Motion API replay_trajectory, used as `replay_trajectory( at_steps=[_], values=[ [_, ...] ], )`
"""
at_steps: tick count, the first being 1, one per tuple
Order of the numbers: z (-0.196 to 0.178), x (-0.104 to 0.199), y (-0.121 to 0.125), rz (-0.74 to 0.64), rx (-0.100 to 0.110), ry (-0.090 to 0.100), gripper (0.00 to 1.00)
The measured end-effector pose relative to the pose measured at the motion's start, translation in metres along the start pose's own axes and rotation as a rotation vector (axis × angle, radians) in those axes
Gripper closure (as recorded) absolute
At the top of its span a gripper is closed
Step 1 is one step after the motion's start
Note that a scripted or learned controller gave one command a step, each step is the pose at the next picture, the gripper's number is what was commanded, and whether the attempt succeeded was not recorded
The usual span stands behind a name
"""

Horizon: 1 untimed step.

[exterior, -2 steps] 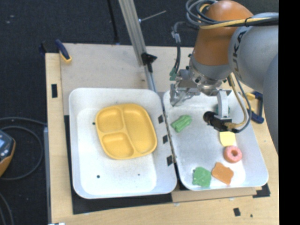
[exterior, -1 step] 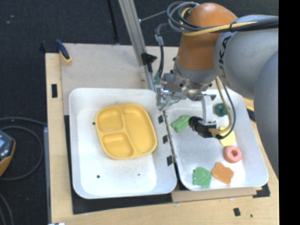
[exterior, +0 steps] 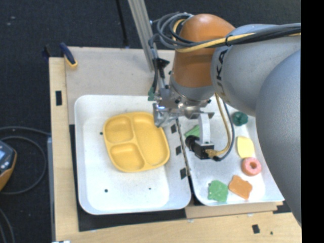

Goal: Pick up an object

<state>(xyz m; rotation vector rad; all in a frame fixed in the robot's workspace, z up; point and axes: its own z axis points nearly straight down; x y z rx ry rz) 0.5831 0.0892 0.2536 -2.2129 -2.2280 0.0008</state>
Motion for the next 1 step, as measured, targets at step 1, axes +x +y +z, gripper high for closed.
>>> replay_trajectory(
  at_steps=[1],
  values=[
    [-0.0007,-0.0025,0.0007,0.004,-0.002,-0.001,0.00]
  ],
)
